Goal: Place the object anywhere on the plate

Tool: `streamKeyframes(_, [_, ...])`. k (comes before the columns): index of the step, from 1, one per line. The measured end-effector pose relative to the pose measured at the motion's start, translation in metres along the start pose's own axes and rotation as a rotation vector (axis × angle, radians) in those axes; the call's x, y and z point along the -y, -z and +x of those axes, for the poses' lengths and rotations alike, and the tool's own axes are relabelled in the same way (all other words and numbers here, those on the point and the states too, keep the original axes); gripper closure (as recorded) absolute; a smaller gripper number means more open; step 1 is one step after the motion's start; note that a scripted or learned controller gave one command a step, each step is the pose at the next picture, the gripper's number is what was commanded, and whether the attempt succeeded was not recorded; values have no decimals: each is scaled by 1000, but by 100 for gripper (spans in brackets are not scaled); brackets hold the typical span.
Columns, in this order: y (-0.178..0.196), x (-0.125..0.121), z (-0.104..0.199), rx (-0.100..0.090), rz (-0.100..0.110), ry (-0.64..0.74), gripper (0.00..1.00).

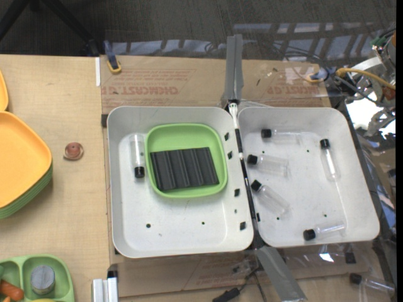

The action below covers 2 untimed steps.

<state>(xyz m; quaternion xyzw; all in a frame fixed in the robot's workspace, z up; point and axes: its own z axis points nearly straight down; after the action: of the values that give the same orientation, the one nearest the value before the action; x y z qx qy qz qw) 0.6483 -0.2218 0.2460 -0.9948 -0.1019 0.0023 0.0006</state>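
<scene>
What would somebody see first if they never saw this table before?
Probably the bright green plate in the left bin, with a dark ridged block lying on it. Next, the clear tubes with black caps: one tube lies just left of the plate, and several more are scattered over the right bin. The big orange plates at the far left edge also catch the eye.

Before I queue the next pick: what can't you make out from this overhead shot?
- Arm: cut off by the right edge of the camera view; its end is lost among cables, so the state of the jaws is unreadable.
- Clear vials in the right bin: see-through bodies fade into the white floor; mostly the black caps show, as on one vial.
- Orange plates: cut off by the left edge.
- Green tray: cut off by the bottom edge.
</scene>
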Motion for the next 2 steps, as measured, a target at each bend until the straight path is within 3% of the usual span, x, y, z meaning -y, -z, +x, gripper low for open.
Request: streamKeyframes(2, [1, 0, 3, -1, -1, 0, 0])
